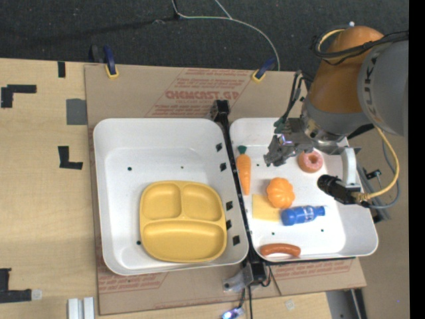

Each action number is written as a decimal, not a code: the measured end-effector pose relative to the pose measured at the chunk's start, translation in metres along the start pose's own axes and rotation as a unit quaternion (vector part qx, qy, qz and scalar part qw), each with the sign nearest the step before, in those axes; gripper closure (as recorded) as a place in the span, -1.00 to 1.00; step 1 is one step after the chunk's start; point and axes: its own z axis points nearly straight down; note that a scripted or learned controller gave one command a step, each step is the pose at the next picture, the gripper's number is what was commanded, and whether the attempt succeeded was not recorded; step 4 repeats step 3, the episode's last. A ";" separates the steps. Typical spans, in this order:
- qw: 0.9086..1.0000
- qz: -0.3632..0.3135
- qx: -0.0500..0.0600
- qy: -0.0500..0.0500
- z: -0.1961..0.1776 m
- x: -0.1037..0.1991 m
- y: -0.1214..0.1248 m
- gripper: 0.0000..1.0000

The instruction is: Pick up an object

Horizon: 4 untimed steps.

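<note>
- Hovering over the right bin [358, 241], the gripper [277, 153] held nothing; whether it was open or closed, I cannot tell.
- Pumpkin [280, 191] lay at its 6 o'clock, near; likely light, hard, smooth and rounded, best pinched across the middle.
- Carrot [244, 173] at 8, doughnut [310, 161] at 3, bottle [302, 214] beyond.

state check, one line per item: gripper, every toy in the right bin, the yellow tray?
gripper: low over right bin, holding nothing visible
carrot: lying by the divider
pink donut: flat, beside gripper
orange pumpkin: upright
cheese slice: flat
blue bottle: on its side
sausage: lying at front wall
yellow tray: flat, left bin
</note>
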 end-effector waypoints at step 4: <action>1.000 0.000 0.001 0.000 0.016 0.139 -0.068 1.00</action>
